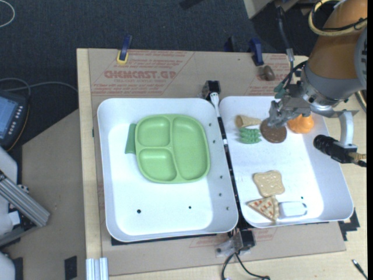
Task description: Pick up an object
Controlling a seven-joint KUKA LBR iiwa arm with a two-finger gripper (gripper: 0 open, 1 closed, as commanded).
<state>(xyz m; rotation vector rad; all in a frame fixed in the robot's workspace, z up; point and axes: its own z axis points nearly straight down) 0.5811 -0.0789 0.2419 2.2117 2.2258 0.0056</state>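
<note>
Nearest in the right bin (332,185) lie a pizza slice (263,207) and toast (269,183); farther back a green piece (250,135), cone (246,121), orange (301,123) and brown disc (274,133); the tool (280,113) sits over the disc, grip unclear; the left bin (116,174) holds a green plate (172,148)

Two white bins (111,174), one green plate (173,147), seven small items (269,183).

Brown round cookie (274,134) flat in the right bin, directly under my gripper (278,114). Green toy (250,135) just left of it, cone piece (247,121) up-left. Orange fruit (301,124) just right. Toast slice (269,183) and pizza slice (263,207) well below.
</note>
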